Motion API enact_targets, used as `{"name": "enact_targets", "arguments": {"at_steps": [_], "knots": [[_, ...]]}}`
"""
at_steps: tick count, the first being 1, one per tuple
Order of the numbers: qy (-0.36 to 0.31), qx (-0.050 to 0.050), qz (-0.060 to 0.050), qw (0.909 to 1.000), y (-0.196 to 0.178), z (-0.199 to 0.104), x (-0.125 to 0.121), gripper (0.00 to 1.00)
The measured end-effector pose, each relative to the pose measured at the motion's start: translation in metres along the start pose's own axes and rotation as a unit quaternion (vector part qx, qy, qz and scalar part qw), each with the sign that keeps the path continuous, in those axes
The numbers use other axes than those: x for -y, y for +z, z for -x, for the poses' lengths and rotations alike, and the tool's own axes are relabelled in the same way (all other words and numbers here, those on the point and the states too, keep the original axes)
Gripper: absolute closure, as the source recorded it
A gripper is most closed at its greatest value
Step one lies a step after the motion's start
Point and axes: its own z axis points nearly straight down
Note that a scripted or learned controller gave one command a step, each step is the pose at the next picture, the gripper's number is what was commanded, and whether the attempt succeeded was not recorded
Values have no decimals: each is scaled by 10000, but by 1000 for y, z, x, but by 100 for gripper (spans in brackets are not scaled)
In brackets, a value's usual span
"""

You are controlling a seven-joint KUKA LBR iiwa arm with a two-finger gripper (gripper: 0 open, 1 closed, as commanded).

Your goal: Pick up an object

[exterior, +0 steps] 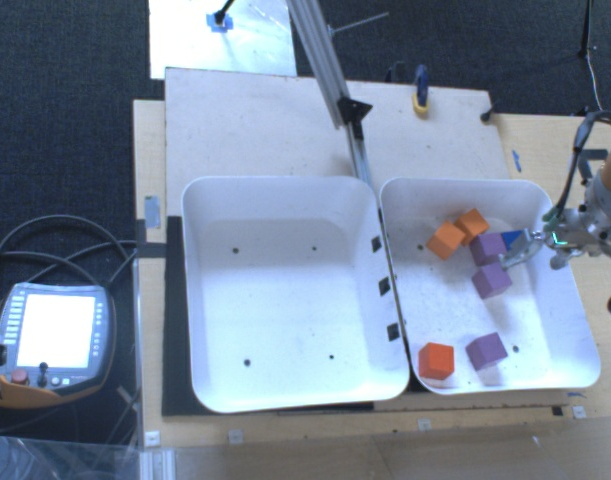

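1. the gripper (512, 249) reaches in from the right over the right bin (575, 308), its two fingers stretched leftward; they look spread a little, one upper and one lower, with a blue patch showing between them, and no block is seen clamped between them.
2. just at the fingertips lies a purple block (487, 246), touching or nearly touching them; i cannot tell which.
3. directly below that one sits a second purple block (492, 280), just beside the lower finger.
4. to the left of the first purple block are two orange blocks, one nearer the back (472, 224) and one a bit lower and further left (446, 240); they touch each other.
5. near the front wall of the same bin stand a darker orange block (437, 360) and a third purple block (486, 350), side by side but apart.
6. behind the fingers, the grey wrist (595, 223) of the arm hangs over the bin's right rim.
7. the left bin (200, 298) sits against the right one, with only small dark dots on its floor.
8. both bins rest on a pale bench (285, 118); a slanted metal pole (320, 48) crosses the board behind them.
9. a handheld control pad (50, 343) with a lit screen lies on the dark floor at far left.
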Motion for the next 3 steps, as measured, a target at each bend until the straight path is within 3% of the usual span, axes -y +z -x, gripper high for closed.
{"name": "enact_targets", "arguments": {"at_steps": [1, 3], "knots": [[-3, 5, 17, 10000, -2, 0, -1, 0], [5, 0, -6, 10000, 101, 4, -6, 0]]}}
